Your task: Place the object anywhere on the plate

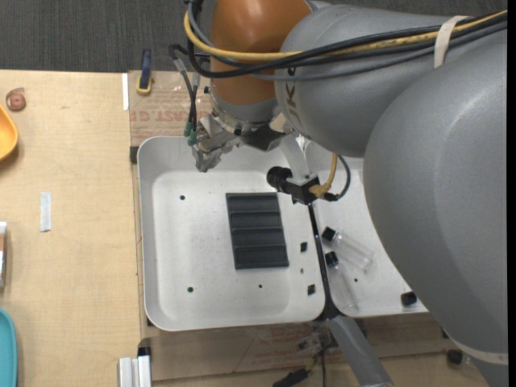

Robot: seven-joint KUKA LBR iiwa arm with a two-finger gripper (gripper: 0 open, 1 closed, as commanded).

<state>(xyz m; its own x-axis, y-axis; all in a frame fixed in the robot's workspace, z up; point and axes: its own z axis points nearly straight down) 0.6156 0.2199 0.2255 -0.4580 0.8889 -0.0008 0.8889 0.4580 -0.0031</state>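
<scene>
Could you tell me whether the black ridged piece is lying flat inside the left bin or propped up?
Lying flat: the black ridged piece rests on the floor of the left bin, its ridged face upward.

A blue-handled clamp (145,69) sits at upper left; a small clear strip (45,212) lies on the tabletop (72,280) at left.

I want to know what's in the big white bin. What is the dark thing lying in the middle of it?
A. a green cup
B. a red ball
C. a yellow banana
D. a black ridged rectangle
D: a black ridged rectangle lies flat on the floor of the left white bin, the only large thing in it.
</scene>
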